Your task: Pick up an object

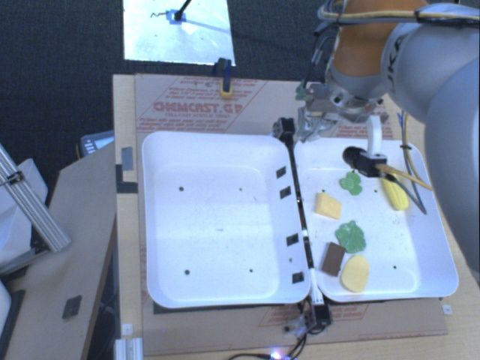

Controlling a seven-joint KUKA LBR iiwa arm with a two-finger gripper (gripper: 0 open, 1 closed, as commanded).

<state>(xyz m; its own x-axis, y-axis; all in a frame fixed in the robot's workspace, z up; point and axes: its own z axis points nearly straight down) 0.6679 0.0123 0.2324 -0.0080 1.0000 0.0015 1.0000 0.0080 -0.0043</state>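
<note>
My gripper (310, 128) hangs over the far left corner of the right bin (427, 238), close to the divider between the bins. In that bin lie a small green piece (350, 184), a yellow corn cob (395, 193), a pale yellow wedge (327, 205), a larger green leafy piece (350, 235), a brown block (332, 259) and a yellow oval piece (355, 273). All of them are nearer the front than the gripper, and none touches it. The wedge is the closest, below the gripper and slightly right.
The left bin (217, 216) sits beside the right one, joined by a black clipped seam (298, 208). Both rest on a cardboard sheet (195, 103). A shiny plate (176, 21) lies beyond the bench at the back.
</note>
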